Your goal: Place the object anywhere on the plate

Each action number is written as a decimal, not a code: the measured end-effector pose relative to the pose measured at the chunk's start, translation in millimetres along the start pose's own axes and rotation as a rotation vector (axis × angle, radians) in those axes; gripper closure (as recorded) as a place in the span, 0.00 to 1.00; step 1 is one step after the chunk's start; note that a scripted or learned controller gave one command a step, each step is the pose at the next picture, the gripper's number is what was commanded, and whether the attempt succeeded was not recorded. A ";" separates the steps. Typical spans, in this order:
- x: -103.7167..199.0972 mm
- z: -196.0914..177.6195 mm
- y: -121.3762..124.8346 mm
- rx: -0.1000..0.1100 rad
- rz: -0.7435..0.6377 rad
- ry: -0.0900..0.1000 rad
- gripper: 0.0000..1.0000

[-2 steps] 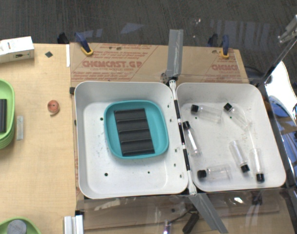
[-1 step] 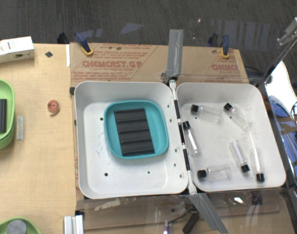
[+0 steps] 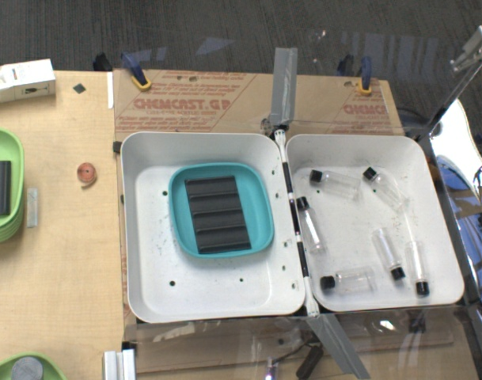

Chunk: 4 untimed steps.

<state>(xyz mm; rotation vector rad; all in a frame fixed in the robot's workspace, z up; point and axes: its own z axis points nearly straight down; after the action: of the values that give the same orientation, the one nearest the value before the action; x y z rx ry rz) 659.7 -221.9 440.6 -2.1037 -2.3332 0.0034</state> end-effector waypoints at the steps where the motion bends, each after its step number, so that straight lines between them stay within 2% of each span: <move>1: -0.2 -0.1 -0.1 0.000 0.072 0.000 0.00; 2: -0.4 -0.2 -0.2 0.000 0.155 0.000 0.00; 3: 3.3 0.7 0.7 0.001 0.040 0.001 0.00; 4: 0.0 0.0 -0.1 0.000 0.135 0.001 0.00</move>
<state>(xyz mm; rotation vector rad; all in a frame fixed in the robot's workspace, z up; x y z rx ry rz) 659.6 -221.9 440.6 -2.2562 -2.1856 0.0026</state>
